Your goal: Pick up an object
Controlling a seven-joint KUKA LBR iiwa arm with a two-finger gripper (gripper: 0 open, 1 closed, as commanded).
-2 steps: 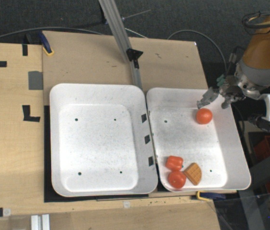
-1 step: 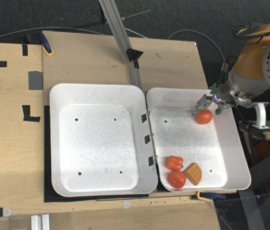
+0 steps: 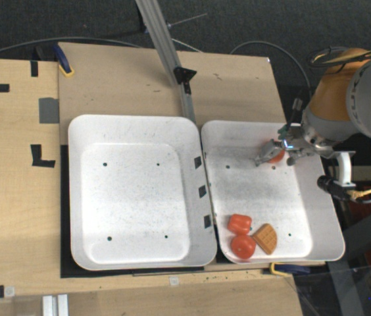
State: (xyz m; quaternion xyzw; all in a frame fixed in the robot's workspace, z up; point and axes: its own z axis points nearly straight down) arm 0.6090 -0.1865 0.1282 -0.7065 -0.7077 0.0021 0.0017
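My gripper [image 3: 277, 157] hangs over the upper right part of the right bin [image 3: 251, 189], and its grey fingers [image 3: 263, 158] point left. A small orange-red object [image 3: 276, 155] shows between the fingers, which are closed on it. At the bin's front edge lie a red pepper-like piece [image 3: 239, 224], a round red piece [image 3: 243, 247] just below it, and a tan waffle-like piece [image 3: 265, 238] to their right. All three lie well away from the gripper.
The left bin [image 3: 133, 189] adjoins the right one, with black clips [image 3: 202, 191] along the seam. A grey pole [image 3: 162, 38] slants down from the top to the back of the seam. Cables [image 3: 343, 186] trail off the wrist at the right.
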